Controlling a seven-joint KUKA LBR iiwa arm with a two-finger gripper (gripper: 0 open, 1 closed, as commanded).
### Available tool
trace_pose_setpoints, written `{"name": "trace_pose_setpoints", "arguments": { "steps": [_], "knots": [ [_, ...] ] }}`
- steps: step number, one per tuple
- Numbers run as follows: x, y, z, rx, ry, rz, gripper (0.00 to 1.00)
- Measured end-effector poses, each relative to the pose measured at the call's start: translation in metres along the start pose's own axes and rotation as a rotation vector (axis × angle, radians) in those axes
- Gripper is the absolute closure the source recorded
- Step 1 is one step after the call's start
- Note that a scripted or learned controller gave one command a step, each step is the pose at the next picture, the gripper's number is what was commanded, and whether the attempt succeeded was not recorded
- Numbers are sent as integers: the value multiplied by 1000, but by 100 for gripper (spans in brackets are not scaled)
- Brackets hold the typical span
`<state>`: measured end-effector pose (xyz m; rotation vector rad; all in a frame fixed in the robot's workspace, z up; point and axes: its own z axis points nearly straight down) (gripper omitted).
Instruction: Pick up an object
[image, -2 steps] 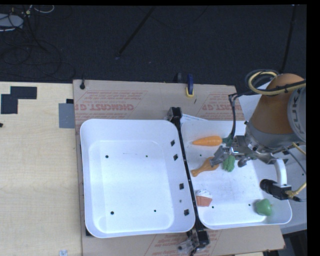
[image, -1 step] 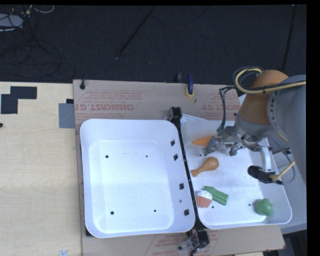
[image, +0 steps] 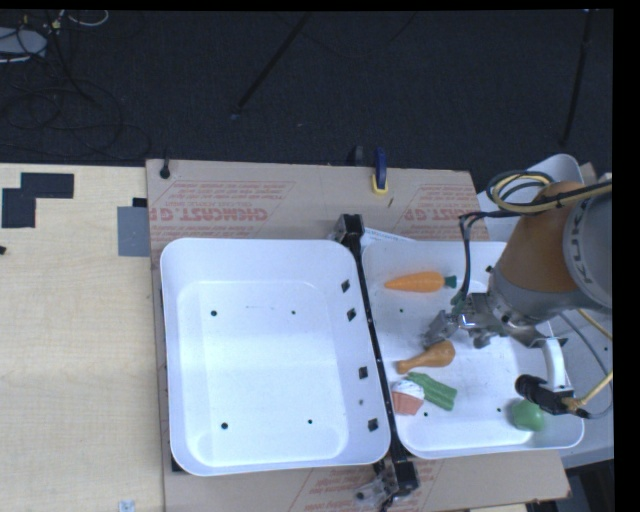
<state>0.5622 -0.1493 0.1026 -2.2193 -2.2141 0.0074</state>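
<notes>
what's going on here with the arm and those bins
A grey KUKA arm reaches in from the right over the right bin, its gripper low beside a tan drumstick-shaped toy. Nothing can be seen held between its fingers. Also in that bin lie an orange carrot, a green piece, a red-and-white piece and a green ball. The left bin sits alongside.

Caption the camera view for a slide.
Gripper lowered into the right bin above a tan toy, beside a carrot.
</notes>
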Motion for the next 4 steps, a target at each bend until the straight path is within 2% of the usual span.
{"name": "trace_pose_setpoints", "arguments": {
  "steps": [1, 2, 3, 4],
  "knots": [
    [64, 8, 16, -3, 2, -7, 0],
    [59, 8, 5, -4, 0, 0, 100],
    [115, 68, -92, -18, 0, -10, 100],
    [162, 39, -84, -2, 0, -6, 100]
  ]
}}
